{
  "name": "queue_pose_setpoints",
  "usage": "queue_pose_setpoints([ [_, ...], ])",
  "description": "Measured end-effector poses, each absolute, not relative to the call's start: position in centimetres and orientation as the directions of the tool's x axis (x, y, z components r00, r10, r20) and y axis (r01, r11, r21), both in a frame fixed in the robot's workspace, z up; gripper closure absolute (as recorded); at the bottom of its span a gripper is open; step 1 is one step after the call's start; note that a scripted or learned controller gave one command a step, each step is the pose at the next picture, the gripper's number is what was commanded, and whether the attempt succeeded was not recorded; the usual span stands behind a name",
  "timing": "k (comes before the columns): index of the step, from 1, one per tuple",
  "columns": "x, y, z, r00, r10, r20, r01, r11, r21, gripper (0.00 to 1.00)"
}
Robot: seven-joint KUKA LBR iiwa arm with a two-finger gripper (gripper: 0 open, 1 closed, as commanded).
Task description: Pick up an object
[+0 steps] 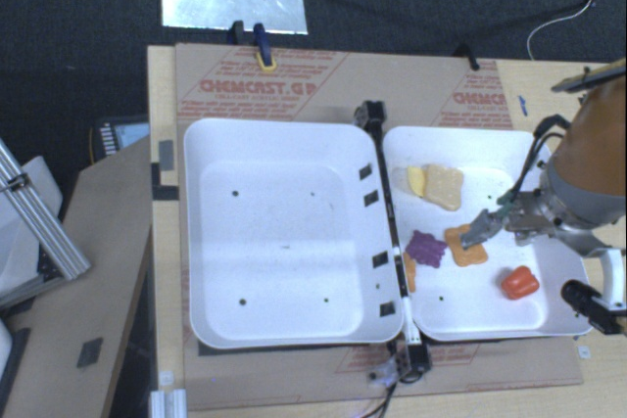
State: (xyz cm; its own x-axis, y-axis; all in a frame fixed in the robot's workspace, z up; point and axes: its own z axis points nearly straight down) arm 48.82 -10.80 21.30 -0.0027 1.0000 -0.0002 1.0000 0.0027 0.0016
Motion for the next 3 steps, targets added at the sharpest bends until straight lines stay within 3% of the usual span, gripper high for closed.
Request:
queue_pose_setpoints([
  [1,48.9,-10.8,22.4,-0.005,1.000,0.000,1.000,0.005,0.004,1.00],
  [2,53.3,-3.6,30.2,-0.013,1.000,0.001,1.000,0.013,0.012,1.00],
  [3,53.9,2.3,42.0,-0.011,1.000,0.002,1.000,0.011,0.016,1.00],
])
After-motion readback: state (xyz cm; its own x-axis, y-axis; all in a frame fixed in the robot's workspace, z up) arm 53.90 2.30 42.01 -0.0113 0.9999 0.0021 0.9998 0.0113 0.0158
